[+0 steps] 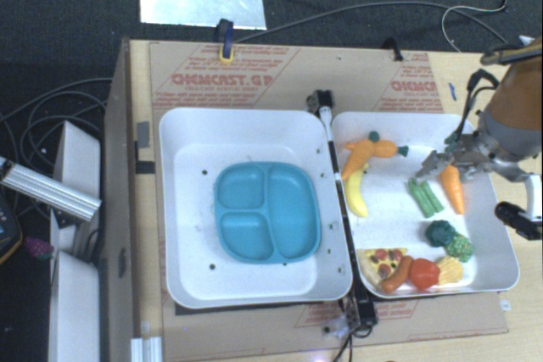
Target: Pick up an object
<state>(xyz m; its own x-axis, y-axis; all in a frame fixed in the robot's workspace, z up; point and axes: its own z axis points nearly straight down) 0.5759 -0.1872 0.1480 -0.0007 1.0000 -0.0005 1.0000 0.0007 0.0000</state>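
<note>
The right bin [501, 263] holds toy food. A yellow banana [355, 192] lies under an orange piece [366, 153] at its left. Green beans [425, 197] and an orange carrot [456, 191] lie in the middle. Broccoli [448, 238] sits nearer the front, with a pizza slice [383, 259], a sausage [397, 275], a red tomato [424, 274] and a yellow piece [450, 270] along the front wall. My gripper [454, 167] hangs open just above the carrot's far end, one finger [427, 169] reaching over the beans. Nothing is between the fingers.
The left bin [191, 267] holds a blue divided plate [266, 211]. The arm [513, 110] comes in over the right bin's far right corner. Cables and a metal rail [51, 191] lie off the bench at the left.
</note>
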